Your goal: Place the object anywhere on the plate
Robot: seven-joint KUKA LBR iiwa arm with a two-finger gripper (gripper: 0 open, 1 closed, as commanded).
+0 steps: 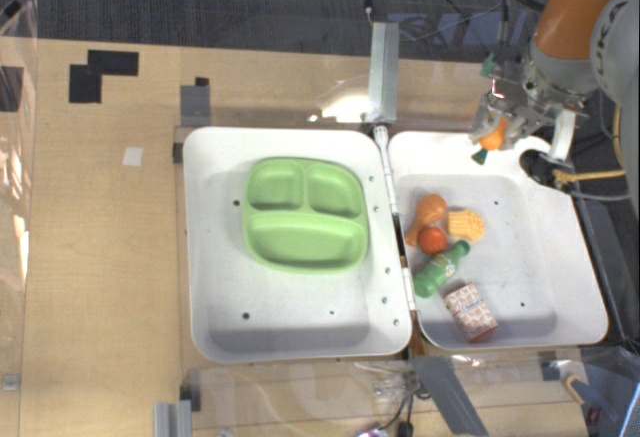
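Note:
A green three-section plate [305, 213] lies in the left bin [215, 310]. My gripper [493, 128] hangs over the far edge of the right bin [560, 265], well to the right of the plate. A small orange carrot [490, 137] with a green tip sits between its fingers, lifted off the bin floor and tilted down to the left.
Lying together in the right bin are an orange fruit [431, 209], a red tomato [432, 239], a yellow corn piece [465, 223], a green bottle [440, 270] and a pink box [470, 312]. A metal post [384, 75] stands behind the divider between the bins.

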